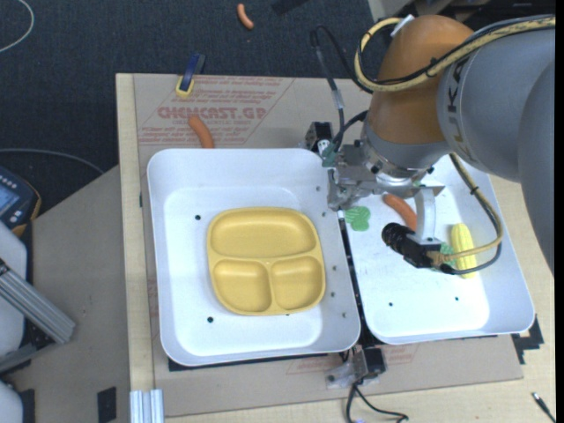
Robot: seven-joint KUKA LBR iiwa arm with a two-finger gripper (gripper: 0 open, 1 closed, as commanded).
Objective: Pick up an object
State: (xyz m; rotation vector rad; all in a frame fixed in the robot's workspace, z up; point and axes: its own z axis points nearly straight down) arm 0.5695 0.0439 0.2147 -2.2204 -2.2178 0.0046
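Yellow tray point(264, 260) sits in our left bin point(167, 236); gripper point(370, 196) over right bin point(493, 315), near green piece point(358, 218), grip state we cannot tell.

Glossy yellow plastic tray point(263, 259), smooth white bins point(167, 236)

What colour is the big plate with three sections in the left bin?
Yellow. The plate shows best in the camera view, lying in the left bin.

Overhead, slanted — both bins point(167, 236)
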